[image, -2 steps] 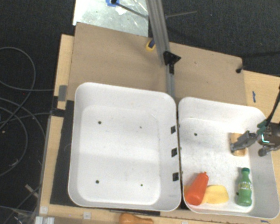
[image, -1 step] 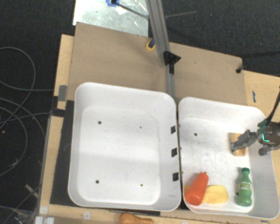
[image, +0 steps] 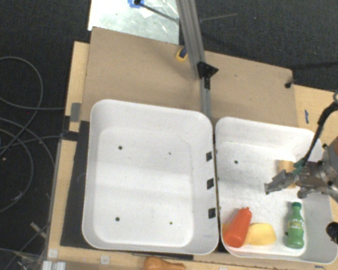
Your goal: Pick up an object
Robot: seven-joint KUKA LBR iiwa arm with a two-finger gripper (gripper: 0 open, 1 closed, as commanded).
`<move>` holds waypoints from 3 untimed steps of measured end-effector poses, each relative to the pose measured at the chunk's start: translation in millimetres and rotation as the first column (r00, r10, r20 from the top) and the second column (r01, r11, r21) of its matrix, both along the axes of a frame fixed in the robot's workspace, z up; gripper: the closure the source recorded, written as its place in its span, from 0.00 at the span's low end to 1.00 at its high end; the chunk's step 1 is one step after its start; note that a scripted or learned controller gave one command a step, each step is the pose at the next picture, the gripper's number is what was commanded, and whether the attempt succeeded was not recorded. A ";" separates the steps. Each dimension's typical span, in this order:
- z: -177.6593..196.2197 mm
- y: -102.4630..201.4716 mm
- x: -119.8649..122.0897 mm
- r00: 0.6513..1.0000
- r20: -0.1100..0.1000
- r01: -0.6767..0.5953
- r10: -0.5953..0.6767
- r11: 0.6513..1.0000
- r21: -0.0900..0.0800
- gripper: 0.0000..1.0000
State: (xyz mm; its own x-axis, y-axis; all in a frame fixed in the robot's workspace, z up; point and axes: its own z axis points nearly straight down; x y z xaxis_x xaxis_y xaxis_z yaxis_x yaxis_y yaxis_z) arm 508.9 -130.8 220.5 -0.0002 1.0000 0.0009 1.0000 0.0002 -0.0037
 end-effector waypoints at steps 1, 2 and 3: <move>-44.2 2.9 -6.0 1.000 0.000 0.000 0.000 1.000 0.001 0.00; -105.4 0.8 -1.5 1.000 -0.001 0.000 0.000 1.000 0.001 0.00; -91.3 0.2 0.6 1.000 0.007 0.001 -0.001 1.000 -0.001 1.00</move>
